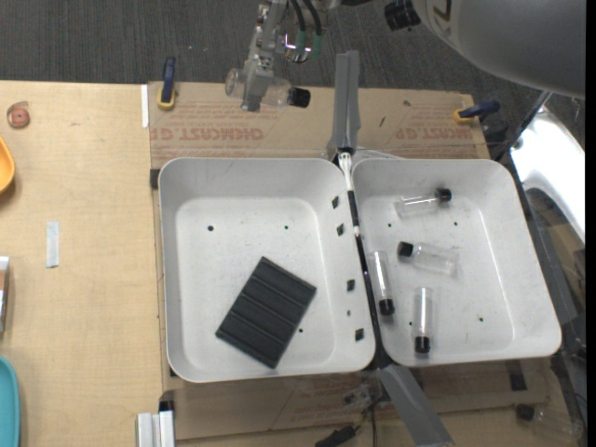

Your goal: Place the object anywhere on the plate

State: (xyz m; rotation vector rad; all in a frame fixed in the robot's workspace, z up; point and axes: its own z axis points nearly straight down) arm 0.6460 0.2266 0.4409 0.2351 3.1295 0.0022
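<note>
Four clear vials with black caps, all lying on their sides in the right bin, well apart from the black plate across the divide. Likely light and rigid, glass or hard plastic, so probably brittle under a hard squeeze and smooth enough to slip. Round too, so apt to roll away at a nudge. Best taken across the clear barrel near mid-length, closing square to the long axis, not on the cap end. Easiest pick, at a guess: the far vial, with bare floor all round. Harder: the vial by the inner wall, lying just beside that wall with little room on one side. Between them the middle vial, and closest to the camera the near vial.

Counting down by size: one arm, reaching in overhead; two bins, the left bin bearing the plate alone; one plate, flat and ribbed, lying askew on the bin floor; one gripper, seen against the cardboard past the left bin's far edge, open or closed impossible to tell; four vials, none on the plate yet
</note>
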